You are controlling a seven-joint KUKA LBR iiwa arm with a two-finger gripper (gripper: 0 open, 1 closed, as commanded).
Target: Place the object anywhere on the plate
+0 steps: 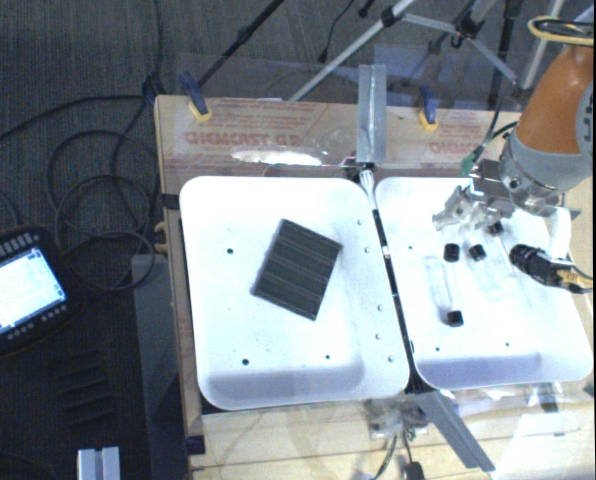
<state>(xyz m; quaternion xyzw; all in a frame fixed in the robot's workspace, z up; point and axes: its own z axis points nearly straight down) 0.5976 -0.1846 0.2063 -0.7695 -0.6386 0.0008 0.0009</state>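
Note:
A dark grey ribbed plate point(298, 268) lies flat and slightly turned in the middle of the left bin point(218, 358). In the right bin point(518, 358) lies a small clear object with a black end point(453, 317), hard to make out against the white floor. My gripper point(464, 252) hangs over the upper left part of the right bin, just above that object in the view. Its two black fingertips point(451, 252) stand apart and open, with nothing visible between them. The grey arm with its orange band point(558, 98) comes in from the upper right.
A black connector with a cable point(534, 261) hangs from the wrist over the right bin's right side. A metal divider post point(371, 118) stands between the bins at the back. Blue clamps point(192, 93) hold the bench's back edge.

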